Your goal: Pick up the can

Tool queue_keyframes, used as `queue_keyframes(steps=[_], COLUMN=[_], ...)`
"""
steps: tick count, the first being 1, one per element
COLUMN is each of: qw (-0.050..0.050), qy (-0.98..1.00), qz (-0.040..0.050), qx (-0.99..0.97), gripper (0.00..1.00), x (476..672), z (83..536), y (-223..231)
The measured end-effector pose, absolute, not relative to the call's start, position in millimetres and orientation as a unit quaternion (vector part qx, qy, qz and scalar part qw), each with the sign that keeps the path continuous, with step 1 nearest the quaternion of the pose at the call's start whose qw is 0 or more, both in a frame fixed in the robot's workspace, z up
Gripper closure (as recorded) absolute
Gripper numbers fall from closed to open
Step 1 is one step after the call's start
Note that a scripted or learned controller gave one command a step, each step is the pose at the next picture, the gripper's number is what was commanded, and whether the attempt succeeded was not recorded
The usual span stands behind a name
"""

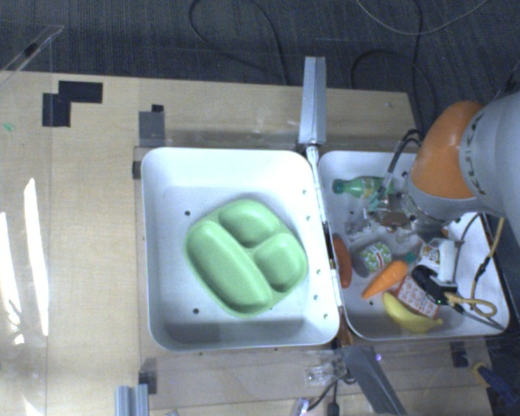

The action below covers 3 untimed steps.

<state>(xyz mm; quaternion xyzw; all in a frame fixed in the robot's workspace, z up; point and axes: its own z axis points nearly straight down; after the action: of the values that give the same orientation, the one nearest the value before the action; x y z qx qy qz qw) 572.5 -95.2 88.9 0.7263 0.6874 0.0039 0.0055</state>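
From my station I saw the can (375, 256) lying in the right bin (494, 315), and I took it as my landmark. It rested on the bin floor near the middle, its round end turned up toward the camera, apart from the gripper (390, 217), which hung just above it in the view, toward the bin's far wall. I could not tell how the jaws stood; the wrist hardware was a dark tangle there, and nothing showed plainly between them.

Just right of the can and a little nearer lay a carrot (386, 278), tilted, its thick end almost touching the can. Beyond the carrot, toward the near right, sat a banana (409, 315) with a red packet (413, 297) beside it. Left of the can, against the bin's wall, lay a slim red-orange item (342, 262). Farther back from the can lay a green bottle (357, 185) on its side.

Well left of the can, the left bin (165, 232) held a green divided tray (247, 255).
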Motion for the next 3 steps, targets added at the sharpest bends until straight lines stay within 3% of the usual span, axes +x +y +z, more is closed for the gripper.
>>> queue_keyframes(steps=[1,2,3], qw=[0.001,0.003,0.002], qy=[0.689,0.6,0.667], qz=[0.0011,0.0037,0.0014], qx=[0.725,0.8,0.745], gripper=[0.0,0.0,0.0], x=[602.2,574.7,610.8], z=[138.9,87.9,245.0], y=[-93.7,-90.2,-92.1])
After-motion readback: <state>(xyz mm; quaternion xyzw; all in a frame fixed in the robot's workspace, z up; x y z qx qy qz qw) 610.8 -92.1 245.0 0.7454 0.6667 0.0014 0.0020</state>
